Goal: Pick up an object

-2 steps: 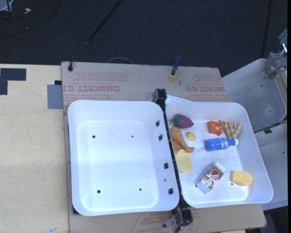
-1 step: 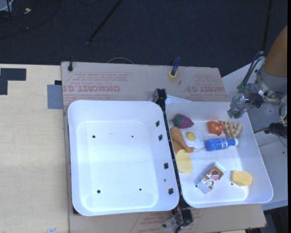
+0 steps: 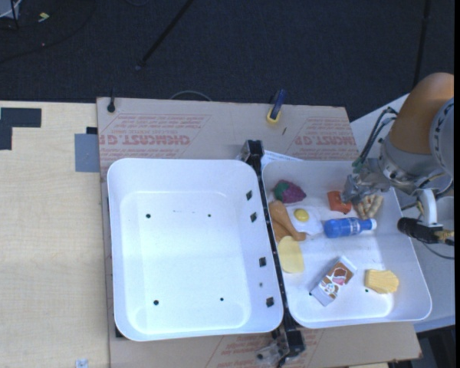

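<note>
The arm reaches in from the right, and its gripper (image 3: 362, 192) hangs low over the far right part of the right bin (image 3: 414, 301), just beside a small orange block (image 3: 338, 202) and above the cap end of a blue bottle (image 3: 348, 227). Whether the fingers are open or closed I cannot tell; they blur into a tan shape beneath them, perhaps another item.

All the candidates for picking sit crowded in that bin: a purple piece (image 3: 290, 192), a fried-egg toy (image 3: 303, 218), a small carton (image 3: 332, 280) and a yellow piece (image 3: 382, 281). The left bin (image 3: 123, 205) probably serves as the drop place, so the arm works the loaded side.
</note>
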